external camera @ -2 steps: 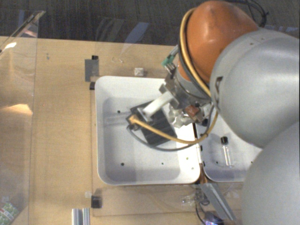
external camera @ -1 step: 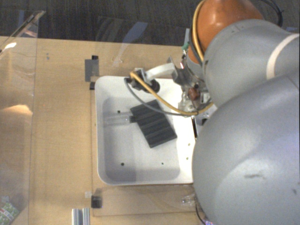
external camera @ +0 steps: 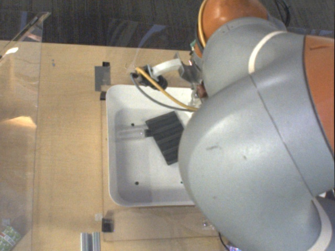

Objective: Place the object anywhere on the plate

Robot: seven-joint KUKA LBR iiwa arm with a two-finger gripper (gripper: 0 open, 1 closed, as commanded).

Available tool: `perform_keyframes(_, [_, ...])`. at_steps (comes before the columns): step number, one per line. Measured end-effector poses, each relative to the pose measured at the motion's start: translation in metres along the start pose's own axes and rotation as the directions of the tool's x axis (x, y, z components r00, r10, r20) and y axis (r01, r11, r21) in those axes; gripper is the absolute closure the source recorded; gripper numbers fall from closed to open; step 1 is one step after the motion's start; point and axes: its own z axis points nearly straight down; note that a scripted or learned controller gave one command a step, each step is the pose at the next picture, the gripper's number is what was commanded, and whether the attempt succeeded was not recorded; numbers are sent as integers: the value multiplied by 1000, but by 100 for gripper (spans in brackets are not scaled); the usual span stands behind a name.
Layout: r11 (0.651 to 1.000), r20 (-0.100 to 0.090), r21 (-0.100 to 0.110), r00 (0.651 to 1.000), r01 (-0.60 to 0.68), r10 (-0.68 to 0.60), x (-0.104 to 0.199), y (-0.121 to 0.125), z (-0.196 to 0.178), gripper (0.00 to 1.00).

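Observation:
A black ribbed object [external camera: 166,136] with a clear handle [external camera: 131,134] pointing left lies on the floor of the left white bin [external camera: 121,195]. Its right end runs under the arm. The grey arm [external camera: 251,140] with its orange band [external camera: 227,7] is very close to the camera and covers the right half of the view, including whatever lies in the bin beneath it. A white fitting [external camera: 166,67] with yellow and black cables [external camera: 157,88] sticks out from the arm over the bin's back rim.
Bare wooden bench [external camera: 57,140] stretches left of the bin. Small black brackets stand at the bin's back-left corner [external camera: 103,77] and front-left corner [external camera: 107,225]. A clear panel [external camera: 21,51] stands at the far left.

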Motion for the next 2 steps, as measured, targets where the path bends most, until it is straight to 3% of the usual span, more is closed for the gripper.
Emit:
perform_keyframes(1, [1000, -3, 1, 1000, 0, 0, 42, 44, -26, 100])
perform_keyframes(2, [1000, -3, 1, 1000, 2, -2, 42, 44, -36, 100])
